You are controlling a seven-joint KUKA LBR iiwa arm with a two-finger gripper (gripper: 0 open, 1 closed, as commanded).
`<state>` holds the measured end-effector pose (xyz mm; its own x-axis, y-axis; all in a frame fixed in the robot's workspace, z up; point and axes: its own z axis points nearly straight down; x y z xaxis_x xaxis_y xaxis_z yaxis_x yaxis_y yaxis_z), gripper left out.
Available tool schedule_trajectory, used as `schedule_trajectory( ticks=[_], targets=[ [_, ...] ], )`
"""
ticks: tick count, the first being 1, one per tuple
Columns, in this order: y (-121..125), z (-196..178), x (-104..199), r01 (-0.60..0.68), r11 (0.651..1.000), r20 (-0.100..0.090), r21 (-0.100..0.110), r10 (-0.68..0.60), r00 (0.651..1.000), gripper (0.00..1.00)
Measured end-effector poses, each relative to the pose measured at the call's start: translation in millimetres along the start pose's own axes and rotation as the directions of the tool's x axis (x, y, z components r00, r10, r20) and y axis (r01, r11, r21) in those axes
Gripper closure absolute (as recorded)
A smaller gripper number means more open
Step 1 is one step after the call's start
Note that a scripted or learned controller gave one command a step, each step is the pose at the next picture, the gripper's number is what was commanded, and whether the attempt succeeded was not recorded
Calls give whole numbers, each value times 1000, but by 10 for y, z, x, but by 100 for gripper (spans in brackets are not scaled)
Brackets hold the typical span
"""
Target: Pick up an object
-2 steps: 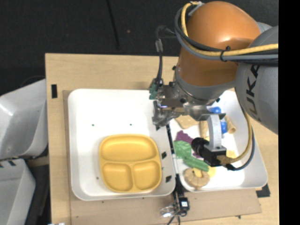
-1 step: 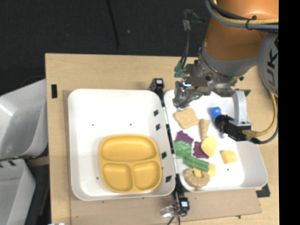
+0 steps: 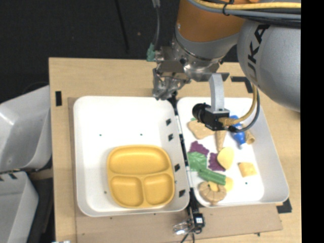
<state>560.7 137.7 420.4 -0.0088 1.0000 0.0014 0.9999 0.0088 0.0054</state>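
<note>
Toy food pieces lie loose in the right bin point(image 3: 270, 182), gathered toward its left wall and middle. Nearest the top is a tan, bread-like slab point(image 3: 198, 130), with an orange cone point(image 3: 220, 138) and a small blue piece point(image 3: 239, 137) just to its right. Below them sits a purple grape cluster point(image 3: 198, 148), touching a crinkled green leaf piece point(image 3: 197, 161), and a second purple piece point(image 3: 216, 162) lies partly under a rounded yellow lemon-like piece point(image 3: 226, 157). A pale yellow cube point(image 3: 246, 169) rests apart, toward the right. A dark green pod point(image 3: 212, 176) lies at a slant above a tan pretzel-like ring point(image 3: 211, 192), which sits at the bin's lower edge. The left bin point(image 3: 121, 118) holds one yellow divided tray point(image 3: 140, 176), glossy and round-cornered, with one long compartment above two smaller ones, lying flat in the lower half. The gripper point(image 3: 163, 93) hangs at the top rim of the left bin, close to the wall the two bins share, well away from the tray and above and to the left of the food pieces. Nothing shows in its grasp; whether it is spread or closed cannot be told from this angle. Both bins rest on a pale wooden bench point(image 3: 61, 77).
</note>
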Motion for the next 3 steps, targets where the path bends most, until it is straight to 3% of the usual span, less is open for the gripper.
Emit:
schedule_trajectory(
  ticks=[1, 2, 3],
  targets=[
    [40, 18, 786, 1, 1000, 0, 4, -1, 1000, 100],
    [-528, 1906, 830, -8, 1000, 9, 25, 8, 1000, 100],
    [-488, -1413, 837, -4, 1000, -7, -14, 4, 1000, 100]
  ],
)
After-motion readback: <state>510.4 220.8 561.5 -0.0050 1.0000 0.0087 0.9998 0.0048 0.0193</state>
